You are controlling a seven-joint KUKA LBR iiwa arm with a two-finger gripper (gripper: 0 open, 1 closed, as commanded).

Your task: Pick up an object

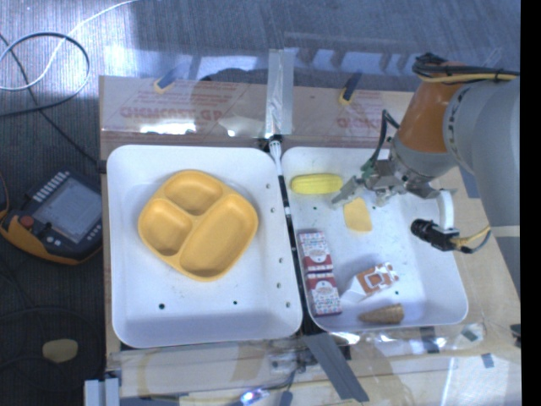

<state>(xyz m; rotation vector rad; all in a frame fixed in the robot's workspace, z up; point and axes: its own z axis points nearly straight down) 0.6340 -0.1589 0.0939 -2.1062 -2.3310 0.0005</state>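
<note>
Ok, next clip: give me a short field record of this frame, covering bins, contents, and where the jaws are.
left bin: yellow divided tray
right bin: yellow corn-like item, pale yellow wedge, red and white box, small orange and white packet, brown oblong item
gripper: over right bin, jaws just above the wedge
holding: nothing seen between jaws
</note>
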